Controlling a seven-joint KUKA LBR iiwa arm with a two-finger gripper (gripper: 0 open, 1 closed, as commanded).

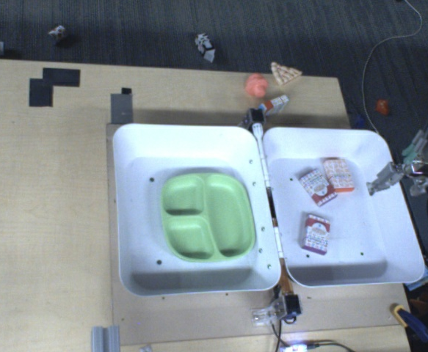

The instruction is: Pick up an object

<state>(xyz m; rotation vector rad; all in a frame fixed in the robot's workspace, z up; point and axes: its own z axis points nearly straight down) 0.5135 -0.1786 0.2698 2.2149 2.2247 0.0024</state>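
Note:
Three small red-and-white packets lie in the right bin (pixel 390 266). One packet (pixel 317 185) and a second packet (pixel 338 174) touch each other near the bin's middle back. The third packet (pixel 316 234) lies alone closer to the front. My gripper (pixel 380 182) reaches in from the right, over the bin's right side, level with the pair of packets and about a packet's width to their right. It touches none of them.
The left bin (pixel 136 196) holds a green divided plate (pixel 206 215). On the bench behind the bins lie an orange ball (pixel 256 86), a toy pizza slice (pixel 285 72) and a small tube (pixel 274 106). Cables run along the right side.

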